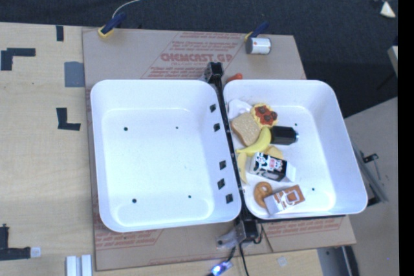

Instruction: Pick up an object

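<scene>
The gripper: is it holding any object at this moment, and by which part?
That cannot be told from the camera view. The objects, among them the banana and the bread slice, lie in the right bin.

Two shallow white plastic bins (155, 100) carry small black dots and black clips along their shared rim. Among the toy food: a curved yellow plastic banana (257, 143), a tan bread slice (245, 128), a red-and-yellow pizza piece (264, 114), a black cylinder (283, 135), a black-and-white cow-patterned carton (270, 167), a brown pretzel (262, 191) — and a brown-and-white box (285, 198). The light wooden bench (39, 158) bears black marks.
</scene>
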